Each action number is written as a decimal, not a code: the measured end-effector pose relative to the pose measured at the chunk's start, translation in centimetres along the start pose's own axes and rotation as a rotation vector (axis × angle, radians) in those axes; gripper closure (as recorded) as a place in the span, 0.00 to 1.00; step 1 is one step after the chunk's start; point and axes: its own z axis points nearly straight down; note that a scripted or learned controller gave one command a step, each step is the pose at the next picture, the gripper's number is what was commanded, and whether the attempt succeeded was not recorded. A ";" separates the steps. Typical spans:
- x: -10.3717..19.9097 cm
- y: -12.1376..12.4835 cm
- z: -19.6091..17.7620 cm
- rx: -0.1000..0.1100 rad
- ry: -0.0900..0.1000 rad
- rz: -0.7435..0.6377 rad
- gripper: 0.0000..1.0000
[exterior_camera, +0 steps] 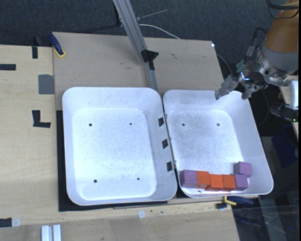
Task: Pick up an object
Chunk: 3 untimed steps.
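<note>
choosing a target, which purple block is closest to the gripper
The purple block sitting furthest back at the row's right end; the other purple ones lie nearer the right bin's front wall. The gripper is above.

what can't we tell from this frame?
- Claw: small and blurred above the right bin's far rim; how its tips are set is unreadable.
- Arm: cut off by the right and top edges.
- Block row: purple and orange pieces pressed together along the near wall, seams too faint for a sure count.
- Yellow-and-blue clamp: partly hidden under the bin's near rim.
</note>
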 end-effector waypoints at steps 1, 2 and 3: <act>7.0 -3.0 6.7 0.008 0.005 -0.004 0.00; 7.6 -9.1 15.1 0.012 0.004 0.002 0.00; 17.0 -10.9 7.3 -0.005 0.005 -0.006 0.00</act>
